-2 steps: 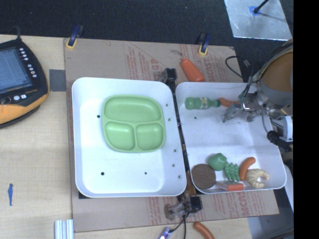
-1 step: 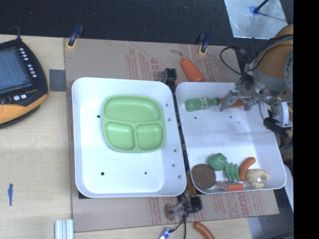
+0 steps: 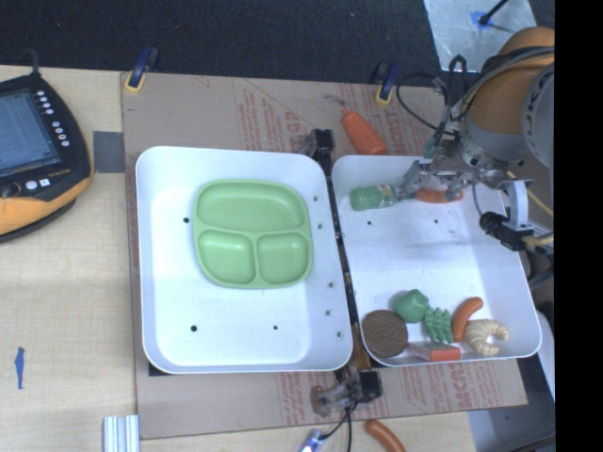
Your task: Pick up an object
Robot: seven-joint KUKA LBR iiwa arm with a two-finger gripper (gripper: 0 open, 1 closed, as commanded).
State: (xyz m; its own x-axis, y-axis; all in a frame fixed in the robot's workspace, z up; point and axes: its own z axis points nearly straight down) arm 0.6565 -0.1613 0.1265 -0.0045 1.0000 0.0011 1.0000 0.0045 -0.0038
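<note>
My gripper point(image 3: 426, 185) hangs low over the far part of the right bin point(image 3: 490, 252). Just to its left lies a small green toy vegetable point(image 3: 366, 198) with a pale tip, close to the gripper's left side; I cannot tell if they touch. A red-orange piece point(image 3: 435, 197) shows right beneath the gripper. At the bin's near edge sit a brown round disc point(image 3: 384, 332), a green pepper-like toy point(image 3: 411, 304), a ridged green piece point(image 3: 437, 326), an orange sausage point(image 3: 465, 316), a pale croissant point(image 3: 487, 336) and a small reddish stick point(image 3: 439, 353).
The left bin point(image 3: 170, 318) holds a green divided plate point(image 3: 252, 232). An orange carrot toy point(image 3: 363, 133) lies on the board beyond the bins, another orange piece point(image 3: 386, 434) near the front. A teach pendant point(image 3: 38, 153) rests at the far left.
</note>
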